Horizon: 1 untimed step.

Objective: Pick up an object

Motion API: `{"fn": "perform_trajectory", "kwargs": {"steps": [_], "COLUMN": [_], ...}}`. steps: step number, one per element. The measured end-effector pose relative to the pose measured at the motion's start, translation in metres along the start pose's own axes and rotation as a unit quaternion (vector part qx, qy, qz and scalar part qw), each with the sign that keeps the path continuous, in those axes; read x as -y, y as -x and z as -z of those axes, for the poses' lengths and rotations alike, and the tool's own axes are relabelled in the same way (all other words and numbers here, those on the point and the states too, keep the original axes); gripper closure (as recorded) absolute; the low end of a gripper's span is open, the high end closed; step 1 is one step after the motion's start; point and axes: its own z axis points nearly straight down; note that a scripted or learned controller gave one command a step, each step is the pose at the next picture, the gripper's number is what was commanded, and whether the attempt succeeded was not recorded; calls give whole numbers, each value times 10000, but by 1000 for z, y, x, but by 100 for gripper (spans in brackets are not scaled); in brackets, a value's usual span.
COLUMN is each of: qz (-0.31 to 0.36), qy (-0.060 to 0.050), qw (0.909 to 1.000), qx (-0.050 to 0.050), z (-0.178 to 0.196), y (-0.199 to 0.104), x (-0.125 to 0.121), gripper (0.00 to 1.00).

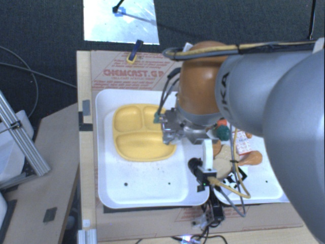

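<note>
Camera view, end effector over yellow tray

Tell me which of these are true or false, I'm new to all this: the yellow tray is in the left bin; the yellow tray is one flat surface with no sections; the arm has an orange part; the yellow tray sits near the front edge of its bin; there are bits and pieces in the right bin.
1. The yellow tray is in the left bin. True.
2. The yellow tray is one flat surface with no sections. False: it is divided into compartments, two smaller ones at the back and a larger one in front.
3. The arm has an orange part. True.
4. The yellow tray sits near the front edge of its bin. False: it lies toward the back, with bare white floor in front.
5. There are bits and pieces in the right bin. True: several small items lie there.
</note>
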Motion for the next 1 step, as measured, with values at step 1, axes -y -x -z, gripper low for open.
{"fn": "perform_trajectory", "kwargs": {"steps": [1], "qz": [11], "qy": [94], "qw": [9999], "qx": [-37], "z": [115], "y": [32], "x": [36], "gripper": [100]}}
